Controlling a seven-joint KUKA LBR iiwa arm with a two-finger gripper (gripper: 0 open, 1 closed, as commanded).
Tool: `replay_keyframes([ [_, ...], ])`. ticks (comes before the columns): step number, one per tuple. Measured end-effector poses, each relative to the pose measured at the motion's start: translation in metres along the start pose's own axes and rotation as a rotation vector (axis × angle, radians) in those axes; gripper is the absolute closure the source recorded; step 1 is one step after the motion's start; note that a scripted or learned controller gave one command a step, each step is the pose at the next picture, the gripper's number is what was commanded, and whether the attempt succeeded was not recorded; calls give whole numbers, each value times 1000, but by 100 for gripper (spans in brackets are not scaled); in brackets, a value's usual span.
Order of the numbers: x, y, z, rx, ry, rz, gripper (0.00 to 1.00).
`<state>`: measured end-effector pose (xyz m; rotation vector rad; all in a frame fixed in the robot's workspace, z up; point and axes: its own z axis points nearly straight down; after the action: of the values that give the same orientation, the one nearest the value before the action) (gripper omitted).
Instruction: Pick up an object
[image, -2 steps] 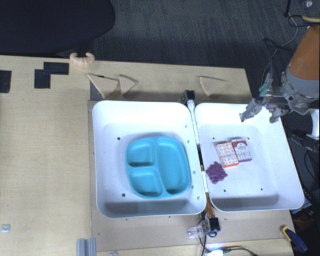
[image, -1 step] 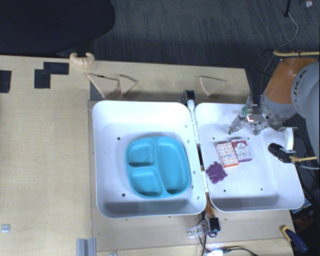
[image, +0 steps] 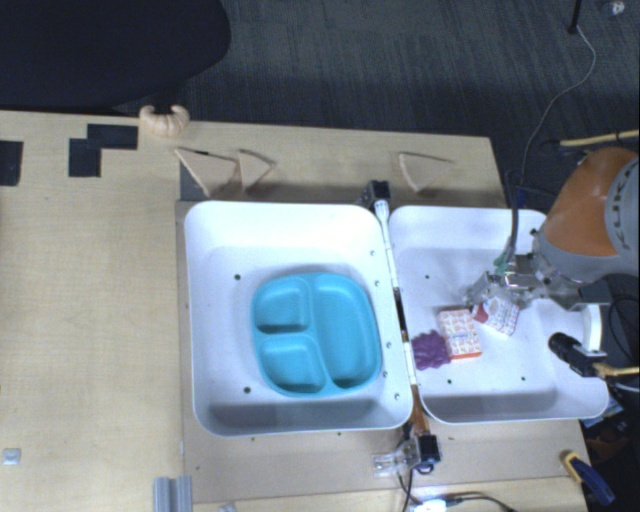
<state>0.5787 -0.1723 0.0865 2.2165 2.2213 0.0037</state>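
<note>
Honestly, you can't make out the gripper (image: 492, 300) well: it hangs low in the right bin (image: 500, 395), blurred against a checked packet (image: 503, 318), and whether it grips anything you cannot tell. Nearby lie a patterned box (image: 459, 333) touching a purple lump (image: 430, 349). Your left bin (image: 215, 300) holds a blue divided tray (image: 315, 333).

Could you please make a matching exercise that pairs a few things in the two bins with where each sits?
Things:
1. sectioned blue plastic tray
2. small purple lumpy object
3. small box with an orange and white pattern
4. gripper

Places:
A. right bin, nearest the divider between the bins
B. middle of the left bin
C. above the right bin, by a white and red packet
D. right bin, just right of the purple object

Pairs: 1-B, 2-A, 3-D, 4-C
</note>
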Motion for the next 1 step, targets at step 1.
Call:
replay_keyframes([
  [1,0,3,-12,-8,-1,-1,100],
])
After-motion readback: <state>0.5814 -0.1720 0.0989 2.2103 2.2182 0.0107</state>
